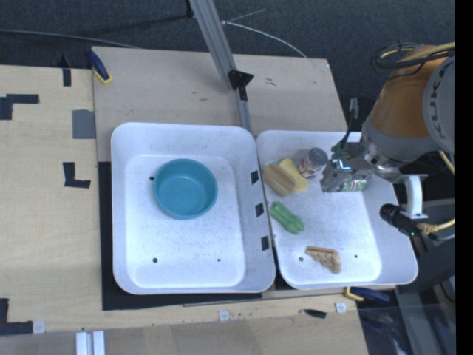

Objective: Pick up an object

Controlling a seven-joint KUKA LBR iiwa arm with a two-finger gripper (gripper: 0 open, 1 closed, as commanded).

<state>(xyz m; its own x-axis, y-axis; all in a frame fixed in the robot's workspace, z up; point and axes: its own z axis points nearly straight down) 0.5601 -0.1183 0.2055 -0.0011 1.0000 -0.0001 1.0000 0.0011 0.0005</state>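
My gripper point(338, 177) hangs low over the back right part of the right bin point(369, 272). A small grey-topped can point(313, 161) lies just to its left, and a yellow block point(286, 177) lies left of that. Something green and white point(357, 186) pokes out from under the gripper's right side; I cannot tell what it is or whether it is being touched. A green oblong object point(286, 218) lies near the bin's left wall. A brown flat piece point(324, 258) rests toward the front.
The left bin point(133, 272) holds a blue bowl point(185, 188) at its back left. A slanted metal pole point(219, 43) rises from the seam between the bins. The arm's orange band point(403, 102) looms over the right bin's back right corner.
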